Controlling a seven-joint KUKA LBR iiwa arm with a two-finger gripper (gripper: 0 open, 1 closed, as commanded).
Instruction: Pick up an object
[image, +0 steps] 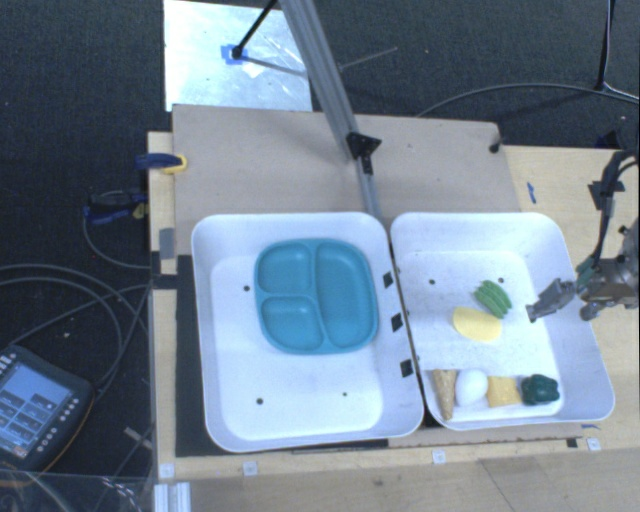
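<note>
Left bin (232, 400): it carried a teal divided plate (316, 296), three compartments, sitting a touch far of centre, nothing on it.

Divider: the two bins met edge to edge, dark clips along the seam.

Right bin (440, 240): here was the action! A small green ridged piece (492, 297), maybe a toy pea pod, lay just beside a yellow lemon-like piece (477, 324).

Near row: lined up along the near wall, left to right, were a tan cone (444, 391), a white egg (471, 387), a yellow block (504, 391) and a dark green toy pepper (540, 389), all packed close, some touching.

Gripper (549, 299): it came in from the right over the right bin's right side, near the green ridged piece and the lemon piece but apart from both. Open or closed? Couldn't tell from this slant. Nothing was seen between the fingers.

Task's thing: no object picked yet; every candidate lay on the right bin's floor.

Risk: my read, the green and yellow pieces sat so close that a descent could nudge one away or pinch both.

Risk two: the near row hugged the wall, so a finger could strike the rim.
</note>
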